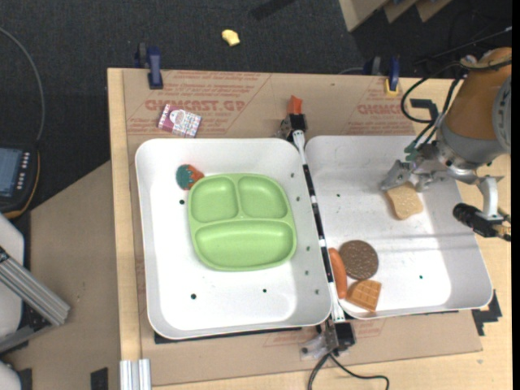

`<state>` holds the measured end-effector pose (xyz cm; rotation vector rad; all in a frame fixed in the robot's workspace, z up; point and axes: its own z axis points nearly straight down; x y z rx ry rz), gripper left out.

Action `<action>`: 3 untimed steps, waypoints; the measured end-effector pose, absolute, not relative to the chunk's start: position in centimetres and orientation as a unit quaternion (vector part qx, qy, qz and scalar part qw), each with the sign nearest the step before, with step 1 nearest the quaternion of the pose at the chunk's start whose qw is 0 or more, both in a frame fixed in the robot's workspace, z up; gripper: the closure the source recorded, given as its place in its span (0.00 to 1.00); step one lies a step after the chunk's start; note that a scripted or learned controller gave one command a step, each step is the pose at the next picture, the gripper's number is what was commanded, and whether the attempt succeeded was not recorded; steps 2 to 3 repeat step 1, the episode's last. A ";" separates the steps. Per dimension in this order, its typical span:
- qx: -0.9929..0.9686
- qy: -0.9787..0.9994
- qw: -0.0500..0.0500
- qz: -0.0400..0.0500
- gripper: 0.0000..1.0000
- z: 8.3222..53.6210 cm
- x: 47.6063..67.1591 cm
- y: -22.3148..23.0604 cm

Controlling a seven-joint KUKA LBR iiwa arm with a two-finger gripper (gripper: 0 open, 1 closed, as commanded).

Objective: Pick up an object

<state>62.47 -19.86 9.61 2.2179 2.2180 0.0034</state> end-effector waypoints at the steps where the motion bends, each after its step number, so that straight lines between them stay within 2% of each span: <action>1: 0.706 0.708 0.002 0.001 1.00 8.5 64.2 -14.9; 3: 0.706 0.708 0.002 0.001 1.00 8.5 64.2 -14.9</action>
